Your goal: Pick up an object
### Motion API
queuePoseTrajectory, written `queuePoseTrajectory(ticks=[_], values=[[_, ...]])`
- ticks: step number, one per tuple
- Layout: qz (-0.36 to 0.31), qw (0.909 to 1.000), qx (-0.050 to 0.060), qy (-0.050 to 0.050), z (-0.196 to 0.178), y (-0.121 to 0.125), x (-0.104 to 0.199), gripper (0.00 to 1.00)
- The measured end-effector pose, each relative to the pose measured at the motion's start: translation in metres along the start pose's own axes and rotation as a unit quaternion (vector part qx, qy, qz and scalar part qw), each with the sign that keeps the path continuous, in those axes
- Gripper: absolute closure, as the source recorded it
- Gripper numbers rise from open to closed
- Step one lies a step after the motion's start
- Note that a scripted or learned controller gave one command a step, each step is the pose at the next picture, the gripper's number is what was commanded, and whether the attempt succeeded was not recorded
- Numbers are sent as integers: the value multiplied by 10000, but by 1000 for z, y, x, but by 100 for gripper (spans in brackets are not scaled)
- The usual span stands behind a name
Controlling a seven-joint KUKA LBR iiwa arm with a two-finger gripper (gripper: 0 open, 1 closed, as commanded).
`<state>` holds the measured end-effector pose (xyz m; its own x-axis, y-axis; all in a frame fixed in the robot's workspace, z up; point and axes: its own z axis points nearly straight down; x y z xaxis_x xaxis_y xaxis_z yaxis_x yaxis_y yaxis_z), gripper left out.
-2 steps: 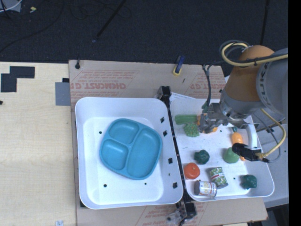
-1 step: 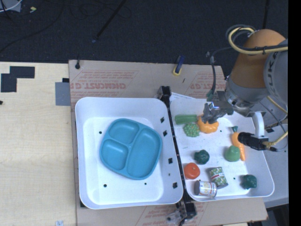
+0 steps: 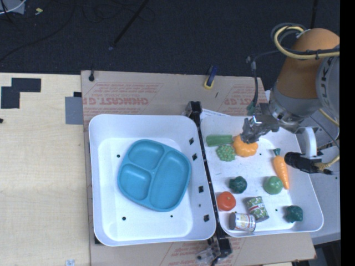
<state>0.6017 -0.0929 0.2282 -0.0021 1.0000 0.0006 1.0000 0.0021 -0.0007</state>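
The gripper (image 3: 250,131) is positioned over the rear part of the right white bin (image 3: 313,204), directly above a rounded orange plastic fruit (image 3: 245,147). Its dark tip overlaps the top of that fruit; whether it is open or closed cannot be told, and contact is not confirmed.

Contents of the right bin: a green elongated plastic vegetable (image 3: 219,140) lies at the rear left, with a light green knobbly piece (image 3: 226,153) just beside the orange fruit. An orange plastic carrot (image 3: 281,172) lies toward the right side. Near the centre sit a dark green rounded piece (image 3: 238,184) and a lighter green round piece (image 3: 272,185). Toward the front are a red round plastic tomato (image 3: 226,201), a small green-labelled packet (image 3: 257,208), a small can on its side (image 3: 243,222), and a dark green piece (image 3: 293,213) at the front right.

The left white bin (image 3: 102,148) holds a blue divided plastic plate (image 3: 153,174) with three compartments, lying flat.
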Motion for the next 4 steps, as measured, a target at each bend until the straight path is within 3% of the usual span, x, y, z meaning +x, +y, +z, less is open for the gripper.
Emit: queuePoseTrajectory(ticks=[2, 3, 4], values=[[-17, 10000, 20, 8, 2, 12, 114, 100], [-6, 10000, 8, -1, 9, 24, 144, 100], [4, 10000, 22, -3, 3, 11, 146, 100]])
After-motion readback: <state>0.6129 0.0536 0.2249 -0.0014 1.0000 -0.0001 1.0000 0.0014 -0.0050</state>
